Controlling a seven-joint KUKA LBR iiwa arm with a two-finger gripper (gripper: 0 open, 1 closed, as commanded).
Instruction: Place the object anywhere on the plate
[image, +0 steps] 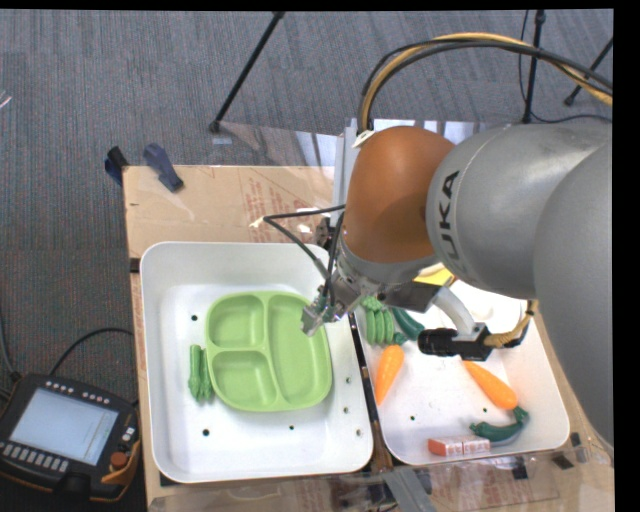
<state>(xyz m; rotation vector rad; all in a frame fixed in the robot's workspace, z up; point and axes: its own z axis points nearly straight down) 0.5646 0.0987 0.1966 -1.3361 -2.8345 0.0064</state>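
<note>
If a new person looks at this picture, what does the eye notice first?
First, the big grey arm with its orange band, filling the upper right. Its claw hangs over the right edge of the bright green plate in the left bin. Two orange carrots lie in the right bin.

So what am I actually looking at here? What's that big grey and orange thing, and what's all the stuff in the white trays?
That is a robot arm, grey with an orange band, seen by one camera fixed above the bench and looking down at a slant. The arm reaches in from the right. Its hand hangs over the right edge of a green plate with three compartments, which sits in the left bin. I cannot tell whether the hand holds anything. A green toy vegetable lies just left of the plate. The right bin holds two toy carrots, some green toy pieces and a small red and white box. At bottom left sits the robot's handheld control screen.
</note>
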